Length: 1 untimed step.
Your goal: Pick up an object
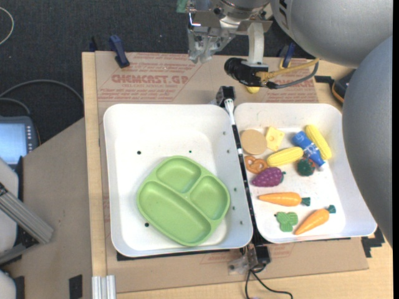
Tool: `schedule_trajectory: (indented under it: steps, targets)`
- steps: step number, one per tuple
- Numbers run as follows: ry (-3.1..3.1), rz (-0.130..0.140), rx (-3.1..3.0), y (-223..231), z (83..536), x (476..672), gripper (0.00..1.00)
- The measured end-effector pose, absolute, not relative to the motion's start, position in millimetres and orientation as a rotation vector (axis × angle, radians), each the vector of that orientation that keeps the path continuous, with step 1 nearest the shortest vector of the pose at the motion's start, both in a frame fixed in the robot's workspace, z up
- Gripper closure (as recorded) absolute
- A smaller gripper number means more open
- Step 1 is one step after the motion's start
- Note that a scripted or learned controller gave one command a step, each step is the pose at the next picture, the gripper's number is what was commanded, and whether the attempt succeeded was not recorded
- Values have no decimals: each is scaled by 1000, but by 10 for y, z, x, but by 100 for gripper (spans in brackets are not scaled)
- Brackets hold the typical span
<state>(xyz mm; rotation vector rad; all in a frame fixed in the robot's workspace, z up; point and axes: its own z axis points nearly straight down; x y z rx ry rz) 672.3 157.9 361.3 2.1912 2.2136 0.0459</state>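
Note:
My gripper (203, 47) hangs high over the back of the bench, beyond the left bin (124, 136), open with nothing between its fingers. The right bin (349, 192) holds several toy foods. Among them are a tan round biscuit (253, 141), a yellow cheese wedge (274, 137), a corn cob (285, 156) and purple grapes (268, 177). Nearer the front lie an orange carrot (280, 199), a second carrot (313, 220) and a green broccoli piece (286, 220). At the right are a yellow cob (318, 141), a blue item (309, 148) and a dark green piece (305, 167).
A green divided plate (182, 199) lies in the left bin. A black divider (235, 148) runs between the bins. Blue clamps (118, 50) and a black fitting with yellow cable (249, 72) sit on the cardboard behind. The grey arm (349, 17) covers the upper right.

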Motion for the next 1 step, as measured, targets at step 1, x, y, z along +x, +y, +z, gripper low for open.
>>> schedule_trajectory:
  steps: [1]
  targets:
    - [2212,51,2189,1585,3720,6728,100]
